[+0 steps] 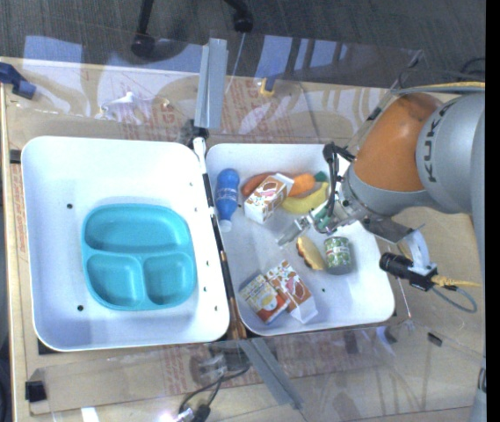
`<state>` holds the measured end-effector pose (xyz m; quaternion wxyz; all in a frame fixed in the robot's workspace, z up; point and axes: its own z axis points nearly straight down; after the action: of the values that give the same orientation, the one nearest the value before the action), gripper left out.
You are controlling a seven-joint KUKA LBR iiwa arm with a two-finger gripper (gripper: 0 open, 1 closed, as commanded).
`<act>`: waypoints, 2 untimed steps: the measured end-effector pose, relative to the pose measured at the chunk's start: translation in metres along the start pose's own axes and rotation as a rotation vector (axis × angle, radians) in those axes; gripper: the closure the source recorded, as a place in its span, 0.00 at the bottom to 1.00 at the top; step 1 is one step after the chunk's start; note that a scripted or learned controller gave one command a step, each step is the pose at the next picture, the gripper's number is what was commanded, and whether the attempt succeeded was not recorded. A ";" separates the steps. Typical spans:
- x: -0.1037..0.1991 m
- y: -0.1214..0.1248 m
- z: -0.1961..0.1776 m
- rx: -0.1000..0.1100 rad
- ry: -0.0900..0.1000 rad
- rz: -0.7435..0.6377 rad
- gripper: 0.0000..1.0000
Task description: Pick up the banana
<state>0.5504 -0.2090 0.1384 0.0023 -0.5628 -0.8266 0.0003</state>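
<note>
The banana [306, 202] is lying in the right bin [364, 301], near the far side. It is sitting between a small carton [265, 197] and the gripper [318, 222], with a carrot [304, 183] just behind it. The gripper is hanging just beside the banana's near edge, and I cannot tell how its tips are standing. A small can [338, 254] is resting near the gripper. Two more cartons [276, 294] are lying at the near side. A blue bottle [226, 192] is lying by the left wall. A blue tray [138, 255] is sitting in the left bin [47, 161].
</note>
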 end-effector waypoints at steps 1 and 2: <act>-0.013 0.033 -0.006 -0.003 -0.007 -0.536 0.00; -0.020 0.053 0.045 -0.003 -0.006 -0.857 0.00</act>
<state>0.6073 -0.2080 0.0927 -0.0007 -0.1685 -0.9857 -0.0001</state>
